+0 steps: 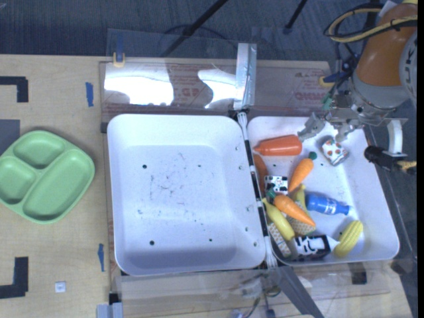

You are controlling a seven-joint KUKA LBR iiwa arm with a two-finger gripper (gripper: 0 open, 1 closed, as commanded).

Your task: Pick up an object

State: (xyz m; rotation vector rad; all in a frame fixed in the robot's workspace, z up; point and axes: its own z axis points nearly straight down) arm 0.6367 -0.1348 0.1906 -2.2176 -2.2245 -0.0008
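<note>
My gripper (327, 129) hangs over the back of the right bin (381, 204), its two fingers spread open with nothing between them. Just below the right finger lies a small white die with red spots (334, 152). To the left of the gripper rests a large orange carrot-like piece (278, 146). Further down the bin lie a smaller carrot (300, 173), another carrot (291, 208), a blue bottle (326, 205), a yellow banana (279, 222), a yellow round piece (350, 237) and a black-and-white toy (310, 245).
The left bin (179, 191) sits beside the right one, with a ridge between them. A green divided plate (43, 175) lies on the wooden bench at far left. A clear panel with silver tape (245, 75) stands behind the bins.
</note>
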